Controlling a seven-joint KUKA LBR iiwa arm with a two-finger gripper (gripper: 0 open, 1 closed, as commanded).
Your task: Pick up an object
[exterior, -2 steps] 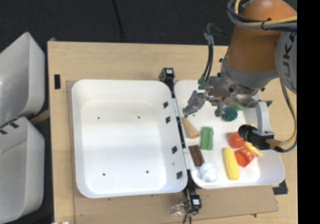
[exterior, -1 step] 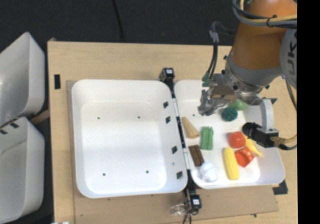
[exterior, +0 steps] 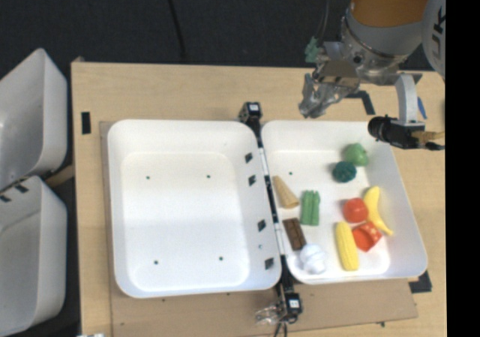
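My tool (exterior: 315,106) is hanging above the far edge of the right bin (exterior: 405,264), over the counter (exterior: 172,91) just beyond the bin's rim. Nothing is sitting between its tips; whether they are spread or closed I cannot tell from this angle.

All the objects are lying in the right bin — none in my grip. A green round piece (exterior: 355,153) is sitting near the far right, with a darker teal piece (exterior: 344,171) just beside it. A tan wedge (exterior: 284,191) is lying near the divider, a green ridged block (exterior: 310,207) just to its right. A brown bar (exterior: 295,233) is lying near the divider toward the near side, and a white lump (exterior: 312,258) is sitting at the near edge. A yellow corn cob (exterior: 346,245) is lying beside a red piece (exterior: 367,236); a tomato-like red ball (exterior: 355,210) is touching a banana (exterior: 377,210).

The left bin (exterior: 120,253) is lying beside the right one, edges touching along the middle.
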